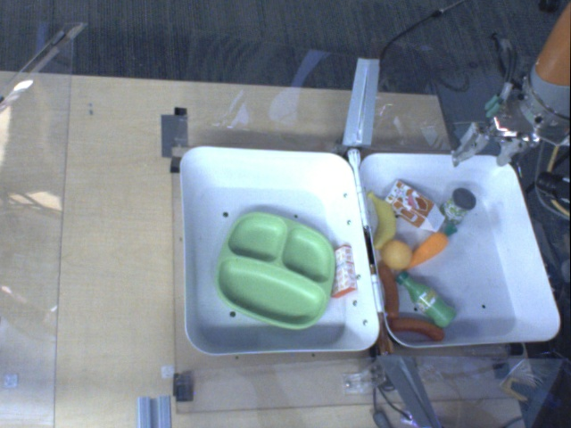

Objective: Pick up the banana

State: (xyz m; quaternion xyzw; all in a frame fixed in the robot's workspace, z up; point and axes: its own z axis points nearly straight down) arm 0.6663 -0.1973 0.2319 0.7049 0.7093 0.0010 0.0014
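The banana (pixel 384 220) lies in the right bin (pixel 513 266), hard against its left wall, running from the upper part of the bin down toward the middle. Its lower end touches a small orange (pixel 397 255), a round yellow-orange fruit sitting just beneath it. Just to the right of the banana's upper end is a small printed carton (pixel 410 202), white with red and brown markings, lying tilted. A carrot (pixel 430 248) points down-left toward the orange, and a small jar with a dark lid (pixel 459 204) sits just above the carrot's leafy end. Lower in the bin, a green bottle (pixel 426 299) lies on its side, slanting across, and a reddish-brown sausage (pixel 406 315) curves beneath it along the bin's lower left corner.

The left bin (pixel 205 239) holds a green divided tray (pixel 277 269), set at a slant in the middle, with a small red-and-white packet (pixel 344 269) just at its right edge.

The gripper (pixel 486 141) hangs at the upper right of the frame, over the right bin's far rim and well apart from the banana. Its fingers are spread apart, with nothing between them. The arm's orange band (pixel 555 61) shows at the frame's right edge above it.
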